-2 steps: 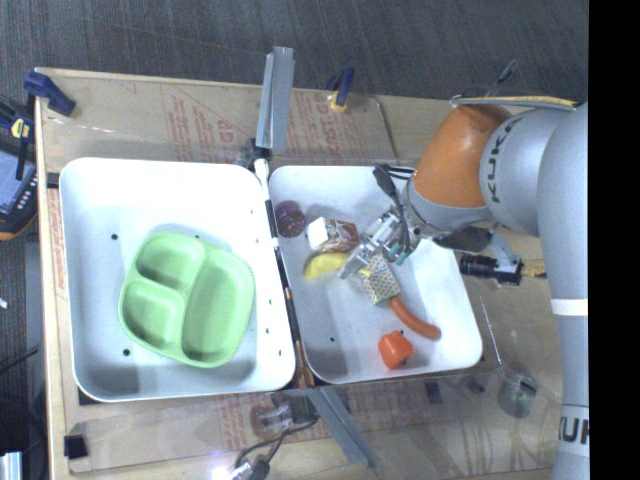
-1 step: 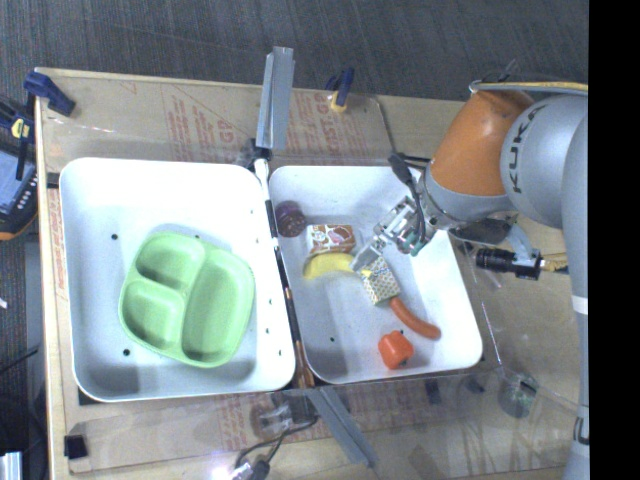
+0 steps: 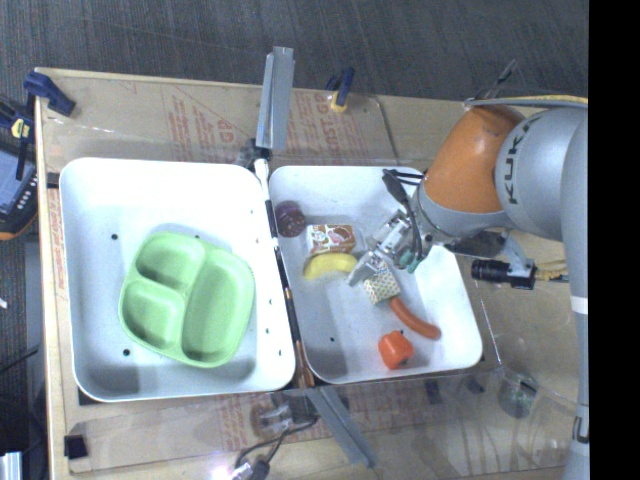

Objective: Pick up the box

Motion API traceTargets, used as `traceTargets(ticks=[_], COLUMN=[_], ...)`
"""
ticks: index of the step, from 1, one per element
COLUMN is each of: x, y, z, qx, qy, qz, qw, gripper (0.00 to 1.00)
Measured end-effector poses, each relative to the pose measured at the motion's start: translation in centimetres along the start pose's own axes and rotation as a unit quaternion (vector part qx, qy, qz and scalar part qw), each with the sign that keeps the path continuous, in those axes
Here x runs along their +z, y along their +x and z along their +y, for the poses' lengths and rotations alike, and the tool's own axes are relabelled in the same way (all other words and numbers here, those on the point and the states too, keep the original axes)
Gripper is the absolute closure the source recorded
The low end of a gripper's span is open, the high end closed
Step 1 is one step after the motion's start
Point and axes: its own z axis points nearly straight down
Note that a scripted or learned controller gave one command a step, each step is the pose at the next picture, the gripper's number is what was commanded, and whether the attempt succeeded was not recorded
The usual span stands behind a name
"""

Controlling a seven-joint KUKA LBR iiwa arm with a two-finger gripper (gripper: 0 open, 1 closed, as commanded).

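Observation:
A small box (image 3: 331,236) with a red and white printed face lies flat in the right bin (image 3: 455,313), near its upper middle. My gripper (image 3: 373,261) reaches in from the right and hangs low over the bin's centre, just right of the box and a yellow banana (image 3: 329,264). A small speckled beige block (image 3: 381,288) sits directly under and against the gripper's tip. Whether the block is held is unclear. The box lies apart from the gripper.
A dark purple plum (image 3: 290,218) lies up-left of the box. A sausage (image 3: 414,320) and a red-orange pepper (image 3: 395,349) lie at the bin's lower right. The left bin (image 3: 90,198) holds a green divided plate (image 3: 188,299).

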Motion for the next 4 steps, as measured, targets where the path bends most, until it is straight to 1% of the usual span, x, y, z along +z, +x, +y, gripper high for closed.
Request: traceTargets(ticks=[3,4], x=[0.0,1.0], y=[0.0,-1.6], z=[0.0,1.1], qx=[0.000,-0.004], qy=[0.000,0.000], qz=[0.000,-0.002], qw=[1.0000,1.0000], gripper=[0.00,0.00])
